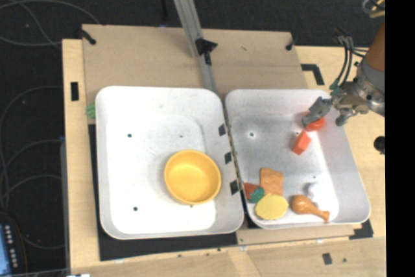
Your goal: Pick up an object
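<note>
My gripper (329, 116) hangs over the upper right part of the right bin (259, 113), fingers spread apart and open. A small red piece (313, 125) lies right at the tip of the left finger (316, 111); nothing shows between the two fingers. Just below and left of it, an orange-red block (299, 143) rests on the bin floor. Near the bin's front edge lie a tan-orange slab (272, 180), a yellow disc (271, 207), an orange drumstick-shaped toy (308, 206) and a small red and green piece (253, 192).
The left bin (130, 120) holds a yellow bowl (191, 176) toward its front right. A metal pole (185, 3) slants in from the top to the gap between the bins. Cables trail over the dark floor at left.
</note>
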You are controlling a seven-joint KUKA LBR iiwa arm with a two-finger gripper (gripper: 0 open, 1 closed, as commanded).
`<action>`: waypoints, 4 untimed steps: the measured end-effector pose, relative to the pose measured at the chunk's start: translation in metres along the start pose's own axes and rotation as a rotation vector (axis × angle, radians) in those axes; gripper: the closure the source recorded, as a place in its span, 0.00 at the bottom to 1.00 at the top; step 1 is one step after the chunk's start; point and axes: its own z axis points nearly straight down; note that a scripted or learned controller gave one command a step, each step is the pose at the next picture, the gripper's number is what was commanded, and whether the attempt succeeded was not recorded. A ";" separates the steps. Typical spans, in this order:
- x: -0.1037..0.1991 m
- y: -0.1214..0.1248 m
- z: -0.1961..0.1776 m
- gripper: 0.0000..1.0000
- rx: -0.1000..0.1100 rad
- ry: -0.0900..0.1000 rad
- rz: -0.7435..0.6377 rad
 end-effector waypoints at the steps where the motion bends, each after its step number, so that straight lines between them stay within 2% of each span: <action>1: 0.000 0.000 0.000 0.00 0.000 0.000 0.000; 2: -0.001 0.008 0.047 0.00 0.005 -0.002 0.000; 3: 0.001 0.004 0.110 0.00 0.007 -0.001 0.003; 4: -0.001 0.003 0.141 0.00 0.004 -0.002 0.005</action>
